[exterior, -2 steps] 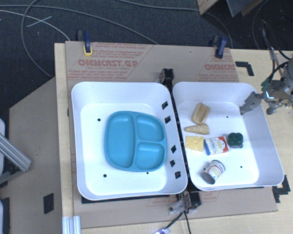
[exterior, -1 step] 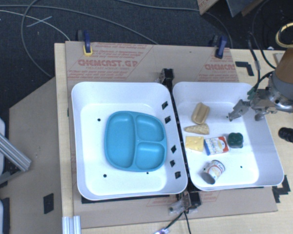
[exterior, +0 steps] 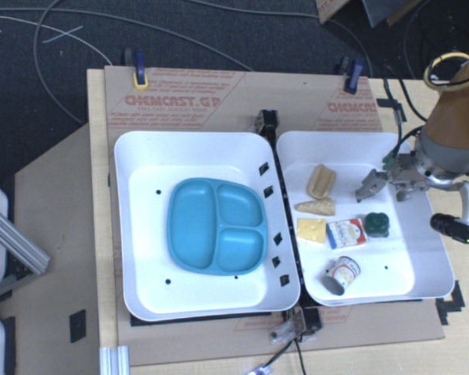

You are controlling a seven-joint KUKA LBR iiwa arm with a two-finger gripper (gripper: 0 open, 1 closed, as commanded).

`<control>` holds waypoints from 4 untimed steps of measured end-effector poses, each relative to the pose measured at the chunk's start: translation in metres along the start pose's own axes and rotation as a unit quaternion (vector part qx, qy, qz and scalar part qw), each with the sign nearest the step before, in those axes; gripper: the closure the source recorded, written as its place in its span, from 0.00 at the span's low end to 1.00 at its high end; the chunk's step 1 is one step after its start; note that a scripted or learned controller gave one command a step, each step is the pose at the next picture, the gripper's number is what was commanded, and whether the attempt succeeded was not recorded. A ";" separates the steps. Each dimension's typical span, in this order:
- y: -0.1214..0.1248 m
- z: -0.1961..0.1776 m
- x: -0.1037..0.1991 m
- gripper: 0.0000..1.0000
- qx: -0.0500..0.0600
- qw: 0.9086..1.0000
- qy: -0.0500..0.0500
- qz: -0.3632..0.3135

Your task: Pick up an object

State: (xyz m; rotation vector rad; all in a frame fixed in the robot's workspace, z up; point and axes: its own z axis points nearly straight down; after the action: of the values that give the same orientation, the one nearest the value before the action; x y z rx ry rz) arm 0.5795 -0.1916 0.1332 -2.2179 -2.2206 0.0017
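So the surface is a tan board with red lettering along the far edge, held by blue clamps at the far corners, and two shallow white bins sit on it side by side. The left bin has a blue divided plate lying flat around its middle, three compartments, nothing in them as far as I can see.

The arm comes in from the right, orange band up top, grey below, and it hangs over the far right part of the right bin. The jaws look spread open, two grey fingers splayed out to left and right, and there's nothing between them. They're above bare white bin floor, just to the far right of the small stuff.

All the pickable things are in the right bin's left half. There's a tan bread-like piece furthest away, then a pale crumbly piece just nearer than it, then a yellow cheese-like wedge. Right beside the wedge is a small red, white and blue carton, and touching its right end is a dark green lump. Nearest of all is a little can on its side, apart from the rest.
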 end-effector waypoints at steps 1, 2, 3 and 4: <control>0.000 -0.013 0.000 1.00 -0.002 1.000 0.000 0.000; 0.001 -0.055 -0.002 1.00 -0.003 1.000 -0.001 0.000; 0.001 -0.083 -0.002 1.00 -0.003 1.000 -0.001 0.000; -0.008 -0.095 0.048 1.00 -0.001 1.000 0.001 -0.001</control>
State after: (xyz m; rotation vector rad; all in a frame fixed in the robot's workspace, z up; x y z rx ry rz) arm 0.5718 -0.1439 0.2285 -2.2148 -2.2240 -0.0011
